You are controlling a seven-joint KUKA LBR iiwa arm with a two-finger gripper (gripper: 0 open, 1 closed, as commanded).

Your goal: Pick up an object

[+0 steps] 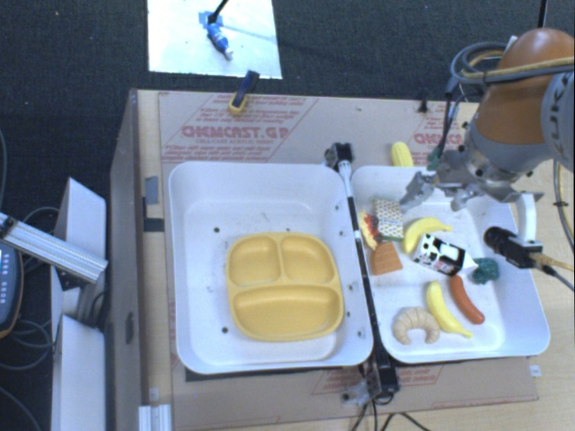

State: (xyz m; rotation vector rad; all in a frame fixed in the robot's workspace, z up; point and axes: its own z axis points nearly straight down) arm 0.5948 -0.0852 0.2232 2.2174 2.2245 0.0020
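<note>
A single fixed camera looks down at a slant from above the counter [269,119], far enough back to take in both white bins: the left bin [193,241] with its yellow tray near the middle of the frame and the right bin [521,317] toward the right edge. The arm [521,97] enters from the upper right. Dark floor borders the top and left.

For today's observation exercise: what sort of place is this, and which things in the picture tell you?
Probably a robotics lab bench set up for grasping trials. A grey and orange arm reaches over two white bins; one bin holds a yellow divided tray, the other toy food such as a croissant.
</note>
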